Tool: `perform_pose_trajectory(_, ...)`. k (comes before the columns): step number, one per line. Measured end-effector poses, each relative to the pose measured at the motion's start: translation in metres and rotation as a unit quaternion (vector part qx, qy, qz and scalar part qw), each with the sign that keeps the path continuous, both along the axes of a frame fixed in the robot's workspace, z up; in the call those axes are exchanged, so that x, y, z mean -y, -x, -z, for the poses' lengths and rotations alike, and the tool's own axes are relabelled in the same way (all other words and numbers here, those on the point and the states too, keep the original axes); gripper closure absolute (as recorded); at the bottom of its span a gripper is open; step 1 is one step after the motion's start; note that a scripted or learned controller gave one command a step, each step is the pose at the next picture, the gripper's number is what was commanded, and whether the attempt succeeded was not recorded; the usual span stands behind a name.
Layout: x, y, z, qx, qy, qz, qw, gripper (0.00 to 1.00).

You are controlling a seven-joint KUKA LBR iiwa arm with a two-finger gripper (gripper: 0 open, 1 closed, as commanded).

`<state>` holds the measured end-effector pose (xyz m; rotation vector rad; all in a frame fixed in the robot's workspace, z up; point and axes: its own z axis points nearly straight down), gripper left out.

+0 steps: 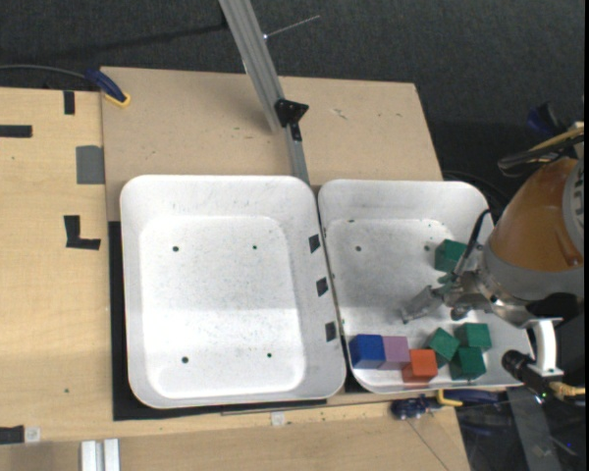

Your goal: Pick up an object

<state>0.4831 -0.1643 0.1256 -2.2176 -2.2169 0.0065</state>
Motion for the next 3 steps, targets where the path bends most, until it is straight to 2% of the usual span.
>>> perform_pose_trajectory(1, -0.001, -0.001, -0.013, 0.002, -0.0006, -0.001, 1.0000, 1.00)
perform_pose_trajectory(2, -0.001, -0.003, -0.075, 0.006, 0.0014, -0.001, 1.0000, 1.00)
perform_pose_trajectory(3, -0.002, -0.003, -0.074, 0.003, 0.0002, -0.001, 1.0000, 1.00)
